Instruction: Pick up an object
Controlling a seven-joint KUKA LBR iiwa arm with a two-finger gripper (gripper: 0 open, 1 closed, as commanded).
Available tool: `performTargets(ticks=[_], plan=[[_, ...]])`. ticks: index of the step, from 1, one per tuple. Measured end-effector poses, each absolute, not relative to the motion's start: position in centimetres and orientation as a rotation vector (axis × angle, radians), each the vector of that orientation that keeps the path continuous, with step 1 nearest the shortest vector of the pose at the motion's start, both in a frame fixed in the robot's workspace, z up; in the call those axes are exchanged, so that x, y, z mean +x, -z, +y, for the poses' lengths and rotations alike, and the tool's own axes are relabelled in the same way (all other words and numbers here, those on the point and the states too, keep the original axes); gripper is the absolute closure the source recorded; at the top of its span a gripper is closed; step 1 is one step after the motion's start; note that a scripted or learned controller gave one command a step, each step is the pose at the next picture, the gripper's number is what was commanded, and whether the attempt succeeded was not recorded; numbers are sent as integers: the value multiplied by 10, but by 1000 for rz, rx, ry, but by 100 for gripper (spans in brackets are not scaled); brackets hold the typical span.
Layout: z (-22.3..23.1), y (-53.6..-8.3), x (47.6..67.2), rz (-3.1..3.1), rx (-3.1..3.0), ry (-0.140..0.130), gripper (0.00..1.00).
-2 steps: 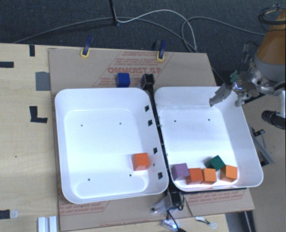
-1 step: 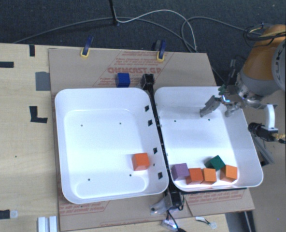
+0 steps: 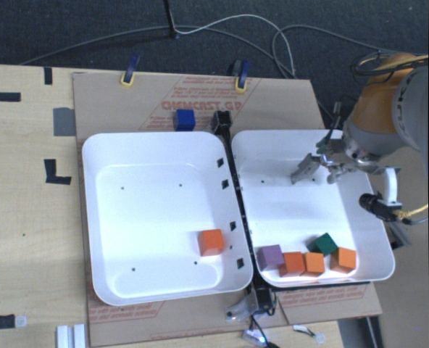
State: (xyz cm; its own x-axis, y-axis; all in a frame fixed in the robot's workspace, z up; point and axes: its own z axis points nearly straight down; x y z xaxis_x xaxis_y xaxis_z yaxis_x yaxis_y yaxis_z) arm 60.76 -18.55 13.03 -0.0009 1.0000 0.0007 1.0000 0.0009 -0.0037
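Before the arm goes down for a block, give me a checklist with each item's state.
1. Gripper over the right white bin: ok, above its upper part.
2. Nothing between the jaws: ok.
3. Jaws spread wide enough: ok, they look open.
4. Gripper above a target: not ok; the purple cube, two orange cubes, dark green block and third orange cube sit along the near edge.
5. Room around a target: not ok, they are crowded.
6. Easier option: ok, the lone orange cube in the left white bin.

Blocks point(image 3: 306, 258) crowding right bin's point(image 3: 287, 140) near wall
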Motion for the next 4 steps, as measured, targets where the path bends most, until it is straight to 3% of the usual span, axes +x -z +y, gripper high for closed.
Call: performTargets(ticks=[1,4], plan=[[-185,-143,608,-2223,-2220,0,100],[-190,-285,613,-2224,-2223,3,100]])
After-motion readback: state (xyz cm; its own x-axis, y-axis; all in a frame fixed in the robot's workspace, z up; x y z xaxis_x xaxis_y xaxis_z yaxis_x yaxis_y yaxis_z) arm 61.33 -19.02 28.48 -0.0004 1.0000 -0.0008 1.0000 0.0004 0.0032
